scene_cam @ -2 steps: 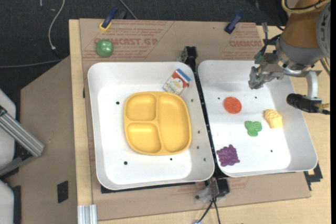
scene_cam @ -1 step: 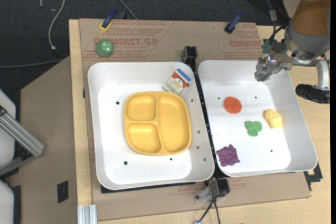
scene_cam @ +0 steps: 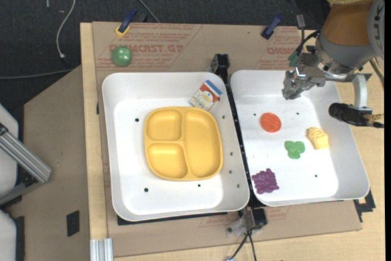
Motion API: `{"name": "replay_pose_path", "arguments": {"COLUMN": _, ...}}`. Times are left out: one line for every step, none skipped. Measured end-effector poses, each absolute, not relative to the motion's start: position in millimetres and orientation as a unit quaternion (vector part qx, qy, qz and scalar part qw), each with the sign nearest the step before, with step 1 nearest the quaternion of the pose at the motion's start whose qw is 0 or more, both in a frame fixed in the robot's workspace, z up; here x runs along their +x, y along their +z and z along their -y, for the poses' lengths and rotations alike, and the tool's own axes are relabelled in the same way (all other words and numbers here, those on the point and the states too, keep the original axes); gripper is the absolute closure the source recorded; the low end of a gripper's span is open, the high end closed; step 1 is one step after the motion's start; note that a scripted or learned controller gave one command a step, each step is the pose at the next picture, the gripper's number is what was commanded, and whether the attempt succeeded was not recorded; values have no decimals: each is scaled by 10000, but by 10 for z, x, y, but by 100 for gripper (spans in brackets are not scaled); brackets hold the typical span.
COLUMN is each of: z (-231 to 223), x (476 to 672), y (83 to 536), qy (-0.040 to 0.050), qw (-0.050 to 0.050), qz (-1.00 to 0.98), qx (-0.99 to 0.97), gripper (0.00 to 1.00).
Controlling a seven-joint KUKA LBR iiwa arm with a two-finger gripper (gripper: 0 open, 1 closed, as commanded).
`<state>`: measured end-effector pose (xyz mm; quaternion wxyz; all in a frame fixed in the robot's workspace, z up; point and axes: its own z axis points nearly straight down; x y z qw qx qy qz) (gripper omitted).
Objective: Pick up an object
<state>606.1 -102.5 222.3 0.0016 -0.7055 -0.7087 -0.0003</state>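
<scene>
The right bin [scene_cam: 342,183] holds an orange-red round piece [scene_cam: 270,122], a green clump [scene_cam: 294,148], a yellow ridged block [scene_cam: 317,138] and a purple grape cluster [scene_cam: 265,180]. My gripper [scene_cam: 292,90] hangs over the bin's far end, up and to the right of the orange piece, apart from all of them. Nothing shows between its fingers. The left bin [scene_cam: 122,150] carries a yellow divided plate [scene_cam: 183,143] and a small white carton [scene_cam: 205,95] lying at its far edge.
A green ball [scene_cam: 121,56] rests on the cardboard beyond the left bin. Blue clips [scene_cam: 126,22] hold the cardboard at the back. A black clamp [scene_cam: 220,63] sits between the bins at the far side. Bare floor shows in the right bin's near right corner.
</scene>
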Motion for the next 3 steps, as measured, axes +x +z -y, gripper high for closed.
{"name": "replay_pose_path", "arguments": {"z": 638, "x": 5862, "y": 2197, "qy": 4, "qw": 22, "qz": 7085, "qx": -7057, "gripper": 100}}
{"name": "replay_pose_path", "arguments": {"z": 183, "x": 5578, "y": 2315, "qy": 2, "qw": 26, "qz": 7089, "qx": -7053, "gripper": 100}}
{"name": "replay_pose_path", "arguments": {"z": -364, "x": 5281, "y": 2227, "qy": 9, "qw": 35, "qz": 7092, "qx": -7050, "gripper": 100}}
